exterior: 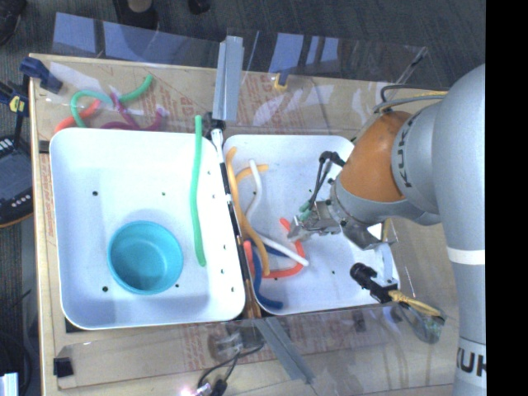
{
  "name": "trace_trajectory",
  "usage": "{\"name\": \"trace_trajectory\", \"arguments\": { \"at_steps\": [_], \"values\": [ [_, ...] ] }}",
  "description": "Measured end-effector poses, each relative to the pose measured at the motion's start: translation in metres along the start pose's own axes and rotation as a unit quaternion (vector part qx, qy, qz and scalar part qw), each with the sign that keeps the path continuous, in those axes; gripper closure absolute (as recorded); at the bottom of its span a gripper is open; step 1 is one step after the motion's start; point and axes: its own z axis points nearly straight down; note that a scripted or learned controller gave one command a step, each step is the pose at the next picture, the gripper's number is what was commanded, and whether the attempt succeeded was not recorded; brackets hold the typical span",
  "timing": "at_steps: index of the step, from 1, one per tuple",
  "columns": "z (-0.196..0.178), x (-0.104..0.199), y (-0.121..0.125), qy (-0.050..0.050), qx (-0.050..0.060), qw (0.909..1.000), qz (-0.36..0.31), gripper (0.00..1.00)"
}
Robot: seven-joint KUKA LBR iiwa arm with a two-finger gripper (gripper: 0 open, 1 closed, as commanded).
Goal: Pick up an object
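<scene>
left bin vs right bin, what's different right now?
Contents: the left bin holds a blue bowl and one green tube; the right bin holds a tangle of orange, white, red and blue tubes.
Arm: the gripper is down inside the right bin, not the left bin.
Shared: both are shallow, white, side by side.

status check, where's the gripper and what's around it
Gripper low in the right bin, over the red and white tubes. No grasp seen. Blue bowl and green tube in the left bin.

A bowl (146, 257) sits in the left bin (82, 159). Straws (262, 246) lie in the right bin (285, 151), the claw (307, 223) above them.
</scene>
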Motion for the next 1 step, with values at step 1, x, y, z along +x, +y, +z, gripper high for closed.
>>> {"name": "trace_trajectory", "arguments": {
  "at_steps": [1],
  "values": [
    [-0.0960, 0.0356, 0.0362, 0.003, 0.000, 0.9992, 0.041, 1.00]
  ]
}}
